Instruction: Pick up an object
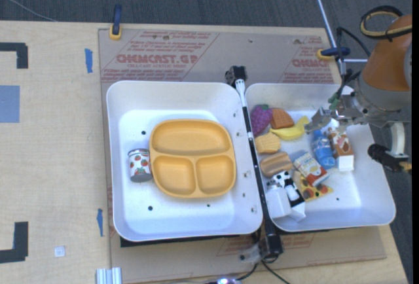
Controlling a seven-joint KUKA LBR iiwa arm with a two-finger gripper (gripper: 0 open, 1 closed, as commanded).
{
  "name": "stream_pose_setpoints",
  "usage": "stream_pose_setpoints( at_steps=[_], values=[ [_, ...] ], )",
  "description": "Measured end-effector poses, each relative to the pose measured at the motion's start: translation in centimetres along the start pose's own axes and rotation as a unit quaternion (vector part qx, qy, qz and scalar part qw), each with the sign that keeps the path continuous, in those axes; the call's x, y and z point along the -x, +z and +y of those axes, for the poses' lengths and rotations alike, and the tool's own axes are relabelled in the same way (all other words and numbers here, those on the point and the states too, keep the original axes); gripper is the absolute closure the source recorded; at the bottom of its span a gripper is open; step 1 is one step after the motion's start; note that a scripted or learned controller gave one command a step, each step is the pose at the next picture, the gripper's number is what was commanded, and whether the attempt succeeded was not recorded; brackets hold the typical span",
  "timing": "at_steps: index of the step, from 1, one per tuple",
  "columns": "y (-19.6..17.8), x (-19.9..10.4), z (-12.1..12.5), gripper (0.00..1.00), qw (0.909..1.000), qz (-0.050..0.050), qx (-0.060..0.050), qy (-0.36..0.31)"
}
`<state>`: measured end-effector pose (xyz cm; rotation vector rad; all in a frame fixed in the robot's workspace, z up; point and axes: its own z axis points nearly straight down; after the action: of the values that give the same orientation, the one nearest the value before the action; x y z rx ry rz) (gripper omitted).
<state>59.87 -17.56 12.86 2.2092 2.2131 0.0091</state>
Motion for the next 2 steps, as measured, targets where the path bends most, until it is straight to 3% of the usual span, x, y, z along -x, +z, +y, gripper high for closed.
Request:
stream_pose_setpoints(
  at_steps=[2],
  values=[
    [0.17, -0.38, -0.52, 0.0, 1.0, -0.003, 0.007, 0.0]
  ],
)
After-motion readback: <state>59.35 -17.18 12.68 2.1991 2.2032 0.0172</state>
